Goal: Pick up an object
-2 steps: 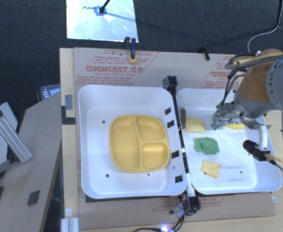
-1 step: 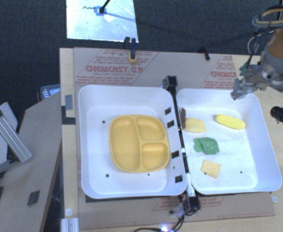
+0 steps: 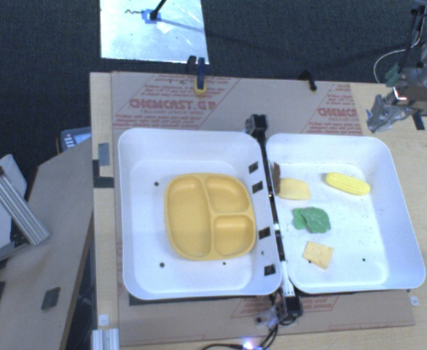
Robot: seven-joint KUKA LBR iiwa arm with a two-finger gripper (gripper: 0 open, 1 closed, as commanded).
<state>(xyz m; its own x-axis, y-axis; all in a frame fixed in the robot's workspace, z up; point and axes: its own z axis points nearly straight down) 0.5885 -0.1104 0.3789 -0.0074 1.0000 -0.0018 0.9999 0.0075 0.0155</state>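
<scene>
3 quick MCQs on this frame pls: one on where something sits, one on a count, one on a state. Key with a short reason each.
1. Where is the yellow divided plate?
A. left bin
B. right bin
C. on the bench outside the bins

2. How many loose items lie in the right bin?
A. two
B. four
C. six

3. Where is the end effector relative to the bins?
A. pressed down among the right bin's items
B. up beyond the right bin's far right corner
C. over the left bin

Key:
1 A, the plate lies flat in the left bin.
2 B, corn cob, pale yellow piece, green piece and cracker-like square.
3 B, it hangs outside the rim, touching no item.
</scene>
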